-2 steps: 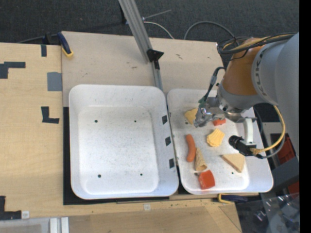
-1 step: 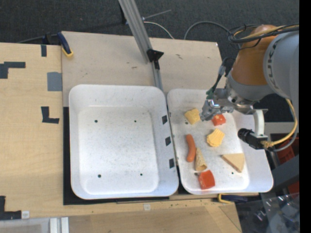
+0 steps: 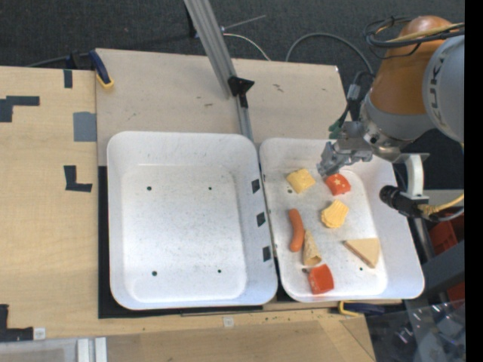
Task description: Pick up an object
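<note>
The right bin holds several toy food pieces. A pale yellow cheese block lies near its top left and a red piece sits just right of it. Below are a yellow corn-like piece, an orange sausage, a small cone, a tan wedge and another red piece. My gripper hangs low over the bin's upper part, directly above the upper red piece and touching or nearly touching it.
The left bin lies beside the right one. A slanted metal pole with a black clamp rises behind the bins. Cables and a black fitting sit along the right bin's right side.
</note>
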{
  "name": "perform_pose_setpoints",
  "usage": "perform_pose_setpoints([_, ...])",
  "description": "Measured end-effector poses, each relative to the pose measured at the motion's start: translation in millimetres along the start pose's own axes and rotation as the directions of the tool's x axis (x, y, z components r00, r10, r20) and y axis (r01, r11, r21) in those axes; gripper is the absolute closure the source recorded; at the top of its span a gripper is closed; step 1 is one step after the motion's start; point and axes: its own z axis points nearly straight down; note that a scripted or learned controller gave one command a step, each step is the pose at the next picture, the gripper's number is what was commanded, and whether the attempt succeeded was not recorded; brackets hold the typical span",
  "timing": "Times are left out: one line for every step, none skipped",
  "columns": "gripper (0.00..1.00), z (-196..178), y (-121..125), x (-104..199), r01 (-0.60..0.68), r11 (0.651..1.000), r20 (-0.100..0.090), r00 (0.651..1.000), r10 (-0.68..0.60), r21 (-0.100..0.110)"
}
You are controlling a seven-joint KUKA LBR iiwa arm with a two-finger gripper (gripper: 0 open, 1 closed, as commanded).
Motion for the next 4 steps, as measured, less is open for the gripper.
perform_pose_setpoints([1.0,-53,1,0,0.0,1.0,0.0,1.0,0.0,-0.001])
perform_pose_setpoints([1.0,-44,7,47,0.003,1.0,-0.001,1.0,-0.003,0.006])
perform_pose_setpoints([1.0,-21,5,90,0.003,1.0,-0.001,1.0,-0.003,0.008])
perform_pose_setpoints([1.0,1,-2,139,0.004,1.0,-0.001,1.0,-0.004,0.008])
